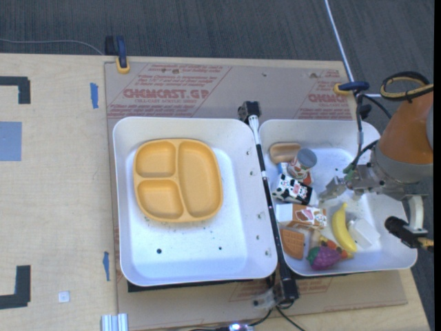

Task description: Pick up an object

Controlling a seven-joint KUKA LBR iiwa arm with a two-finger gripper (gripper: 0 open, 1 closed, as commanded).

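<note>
The right bin (386,257) holds a pile of small toys. Among them are a tan bun (284,150), a small can with a grey lid (302,161), a black-and-white cow-patterned piece (292,189), a printed packet (310,216), a brown waffle-like square (293,242), a yellow banana (342,229), purple grapes (324,256) and a white block (364,231). My gripper (339,187) hangs low over the middle of this bin, just above the banana's upper end and right of the cow piece. Nothing is visibly held in it.
The left bin (234,254) holds a yellow divided plate (178,180). A black clamp bar (262,178) runs between the two bins. The arm's orange band (408,133) and cables cover the right bin's far right edge.
</note>
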